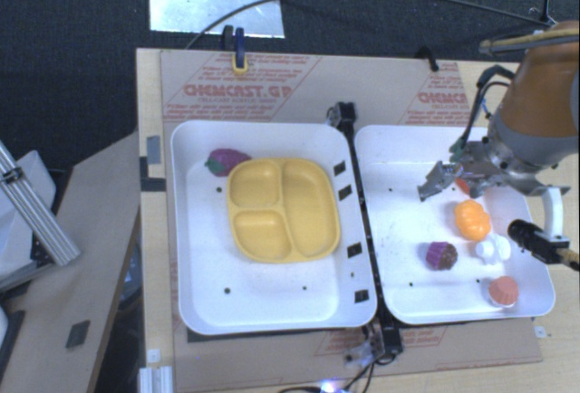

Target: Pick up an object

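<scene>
Several small things lie in the right bin (399,201), and the likeliest target, to my eye, is the orange object (471,220), a rounded, smooth, glossy lump sitting just below and slightly right of the claw (439,180), close to it but not between its tips. Its curved, slick look suggests it could squirt sideways if the tips meet it off-centre, and that is the main risk I see: the claw sits up and to the left of it, so a straight descent would land on bare bin floor or clip only the near edge. Whether the claw is released or clenched I cannot tell; it reads as a dark grey cluster with no clear gap. Further below the claw rests a purple object (441,254), ridged and dark, and to the lower right a white piece (489,248) lies just beside the orange one, close enough to be dragged along or jam a tip. A pinkish-orange object (503,291) sits farthest, near the bin's lower right corner. Well to the left, the left bin (195,292) bears a yellow divided tray (276,208) and a purple thing (226,161).
</scene>
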`<act>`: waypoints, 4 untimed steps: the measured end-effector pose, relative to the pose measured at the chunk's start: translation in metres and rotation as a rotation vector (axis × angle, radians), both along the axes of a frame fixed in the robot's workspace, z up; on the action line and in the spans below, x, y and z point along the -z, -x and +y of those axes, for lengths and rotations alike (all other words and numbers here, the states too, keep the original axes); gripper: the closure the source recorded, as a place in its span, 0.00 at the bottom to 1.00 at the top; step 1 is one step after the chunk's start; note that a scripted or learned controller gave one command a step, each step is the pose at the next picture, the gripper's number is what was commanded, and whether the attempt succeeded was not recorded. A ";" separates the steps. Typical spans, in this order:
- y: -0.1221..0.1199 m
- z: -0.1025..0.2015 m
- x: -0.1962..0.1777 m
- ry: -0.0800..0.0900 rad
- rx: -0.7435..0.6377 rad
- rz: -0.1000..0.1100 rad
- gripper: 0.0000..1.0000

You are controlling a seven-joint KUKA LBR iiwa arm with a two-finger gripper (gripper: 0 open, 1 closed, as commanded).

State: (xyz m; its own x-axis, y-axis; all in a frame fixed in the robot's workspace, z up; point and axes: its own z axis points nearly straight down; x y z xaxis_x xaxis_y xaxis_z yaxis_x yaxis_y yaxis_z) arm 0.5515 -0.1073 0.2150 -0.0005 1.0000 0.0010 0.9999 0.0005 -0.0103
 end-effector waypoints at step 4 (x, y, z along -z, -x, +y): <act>-0.003 -0.010 0.132 0.000 0.000 -0.009 0.00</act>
State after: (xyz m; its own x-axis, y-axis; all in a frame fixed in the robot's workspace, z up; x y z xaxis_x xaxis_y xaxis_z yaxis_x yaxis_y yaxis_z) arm 0.5548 -0.1177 0.0833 -0.0008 1.0000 0.0008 1.0000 0.0008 -0.0013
